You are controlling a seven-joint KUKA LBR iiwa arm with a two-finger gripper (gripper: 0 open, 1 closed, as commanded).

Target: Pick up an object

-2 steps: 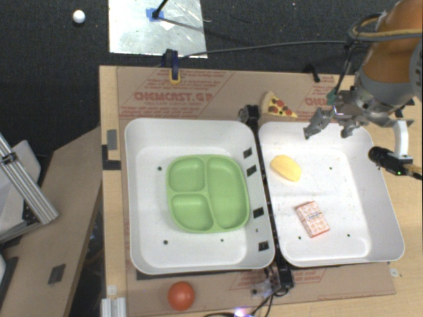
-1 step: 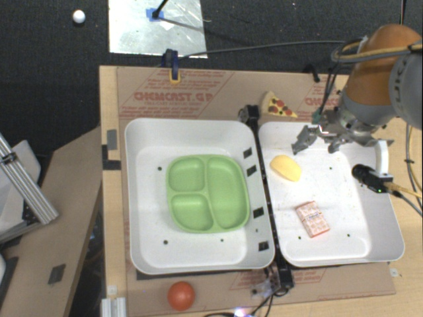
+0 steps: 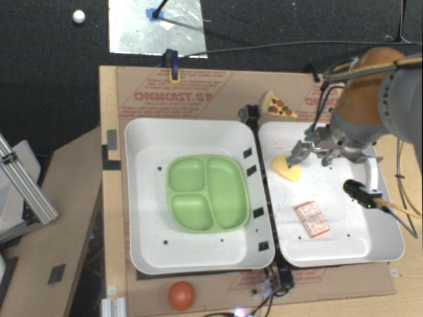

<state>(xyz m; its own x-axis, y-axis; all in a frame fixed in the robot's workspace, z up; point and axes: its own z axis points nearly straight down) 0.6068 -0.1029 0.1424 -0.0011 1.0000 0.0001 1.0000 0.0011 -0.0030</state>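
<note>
Two shallow white bins sit side by side on the counter (image 3: pixel 198 88), and the task's thing lies in the right bin (image 3: pixel 347 243): a pale yellow wedge-shaped block (image 3: pixel 288 171), close to the dividing wall at the bin's far left. The end effector (image 3: pixel 299 155) is right at the wedge's far upper edge, apparently touching it. Whether it is open or closed cannot be determined at this slant, and no object is seen held in it. Probable faults from here: contact falls on the wedge's sloping edge rather than across its body, so a closing action may squeeze the block sideways or skid it against the bin wall; lifting early would leave it behind. A small flat pink patterned packet (image 3: pixel 312 218) lies nearer in the same bin, well apart and not obstructing. The left bin (image 3: pixel 145 150) holds a light green three-compartment plastic plate (image 3: pixel 207 193). A toy pizza slice (image 3: pixel 279 105) and a red-orange ball (image 3: pixel 180 295) rest outside the bins.
</note>
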